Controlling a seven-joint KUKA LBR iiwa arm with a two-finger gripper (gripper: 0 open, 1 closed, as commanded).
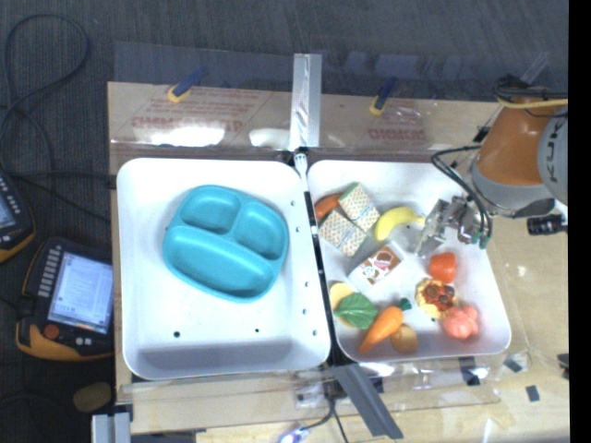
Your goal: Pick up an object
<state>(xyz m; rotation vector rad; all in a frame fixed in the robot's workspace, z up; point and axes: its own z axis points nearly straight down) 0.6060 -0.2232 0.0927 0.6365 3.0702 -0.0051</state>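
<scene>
The right bin (480,340) holds several toy foods: a yellow banana (397,221), a red tomato (443,267), an orange carrot (381,328), a pink strawberry-like piece (461,321), a small pizza piece (435,294), a white carton with a red print (376,266) and two patterned boxes (348,220). My gripper (440,230) hangs over the bin's upper right part, between the banana and the tomato, fingers pointing down-left. Nothing shows between its fingers.
The left bin (138,340) holds a blue divided plate (226,239). A metal divider post (306,100) stands at the back between the bins. A handheld pendant (65,298) lies on the floor at left. The grey arm with its orange band (517,150) enters from the right.
</scene>
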